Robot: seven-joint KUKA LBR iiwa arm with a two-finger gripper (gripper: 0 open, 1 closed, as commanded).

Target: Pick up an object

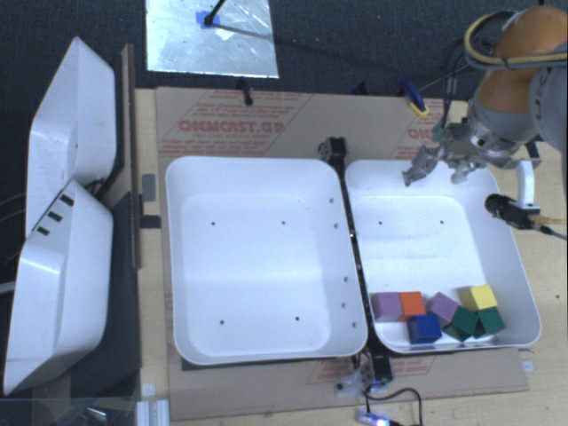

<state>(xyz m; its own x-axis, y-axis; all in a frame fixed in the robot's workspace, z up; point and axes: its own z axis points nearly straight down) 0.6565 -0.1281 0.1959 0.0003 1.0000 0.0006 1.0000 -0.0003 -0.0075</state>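
Blocks sit in a little bunch at the lower right of the frame, in the near end of the right bin (pixel 524 313). There is a pale purple block (pixel 386 305), an orange block (pixel 412 303), another purple block (pixel 442 307), a blue block (pixel 424 327), a yellow block (pixel 483 296), and two dark green blocks (pixel 473 323) pressed close together under the yellow one. They touch or nearly touch each other along the bin's bottom wall.

My gripper (pixel 437 167) is at the upper right of the frame, above the far edge of that same bin, well apart from the blocks. My two fingers are spread apart and nothing is between them. My grey arm with its orange band (pixel 532 34) comes in from the right side.

The left bin (pixel 177 238) lies beside the right one, in the middle of the frame. Both rest on a brown cardboard sheet (pixel 231 122). A shiny silver sheet (pixel 211 25) lies at the top, left of middle.
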